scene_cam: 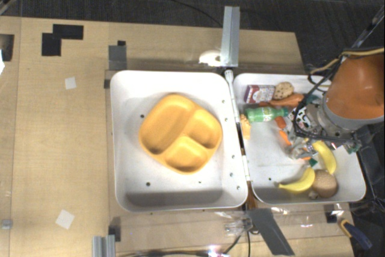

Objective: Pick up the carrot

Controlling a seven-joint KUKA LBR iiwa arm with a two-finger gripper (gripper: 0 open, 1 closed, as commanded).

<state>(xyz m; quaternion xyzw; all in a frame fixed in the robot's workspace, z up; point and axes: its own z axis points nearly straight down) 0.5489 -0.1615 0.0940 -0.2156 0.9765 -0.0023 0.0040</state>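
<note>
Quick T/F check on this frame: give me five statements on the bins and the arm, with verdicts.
1. The yellow divided plate lies in the left bin. True.
2. The green bottle lies in the left bin. False: it lies in the right bin, near the top left.
3. Two bananas lie in the right bin. True: one banana near the bottom edge, a second banana above it to the right.
4. The arm hangs over the left bin. False: it is over the right bin.
5. The yellow plate holds a carrot. False: its compartments are bare; the small orange carrot lies in the right bin, close to the tool.
</note>
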